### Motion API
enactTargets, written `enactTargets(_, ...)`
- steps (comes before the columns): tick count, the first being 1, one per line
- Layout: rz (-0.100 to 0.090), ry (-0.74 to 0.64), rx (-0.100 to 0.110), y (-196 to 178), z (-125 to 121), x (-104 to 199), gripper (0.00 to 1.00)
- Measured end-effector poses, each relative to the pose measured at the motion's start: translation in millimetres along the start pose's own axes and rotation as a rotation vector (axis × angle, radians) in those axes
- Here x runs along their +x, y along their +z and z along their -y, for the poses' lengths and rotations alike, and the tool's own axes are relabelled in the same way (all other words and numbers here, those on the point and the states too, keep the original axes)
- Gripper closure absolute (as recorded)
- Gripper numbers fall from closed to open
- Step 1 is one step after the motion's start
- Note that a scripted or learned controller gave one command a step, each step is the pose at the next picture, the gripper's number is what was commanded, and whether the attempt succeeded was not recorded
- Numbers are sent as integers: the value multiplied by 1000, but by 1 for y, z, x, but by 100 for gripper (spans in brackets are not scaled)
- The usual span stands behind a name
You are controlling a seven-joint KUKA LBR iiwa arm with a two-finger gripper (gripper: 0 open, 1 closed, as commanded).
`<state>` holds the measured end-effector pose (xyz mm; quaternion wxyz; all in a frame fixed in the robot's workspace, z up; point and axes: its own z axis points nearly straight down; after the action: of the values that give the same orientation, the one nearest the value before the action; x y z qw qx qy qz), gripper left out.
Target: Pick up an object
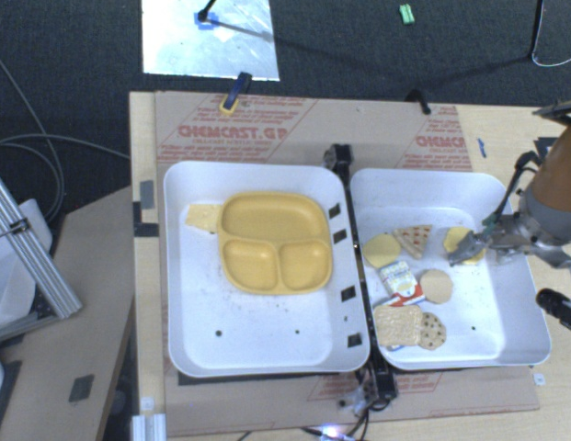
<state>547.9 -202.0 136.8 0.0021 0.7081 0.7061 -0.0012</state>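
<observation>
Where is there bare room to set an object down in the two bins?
Left bin: bare floor in front of the yellow divided plate. Right bin: bare near-right corner, right of the cookie. Crowded: its left half, with toy foods, near the gripper.

Grey arm reaching in from right, wrist angled down-left, hand low

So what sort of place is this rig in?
Likely a robotics lab, not a kitchen: two white bins on cardboard, toy food like a cookie, cables across dark carpet.
</observation>
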Motion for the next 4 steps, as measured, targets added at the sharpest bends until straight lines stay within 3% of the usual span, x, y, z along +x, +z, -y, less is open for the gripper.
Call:
enactTargets(1, -2, -14, -11, 51, -81, 59, 0)
enactTargets(2, -4, -9, -19, 34, -82, 57, 100)
enactTargets(3, -5, -8, -16, 36, -81, 57, 0)
enactTargets(4, 2, 0, -7, -27, -71, -9, 0)
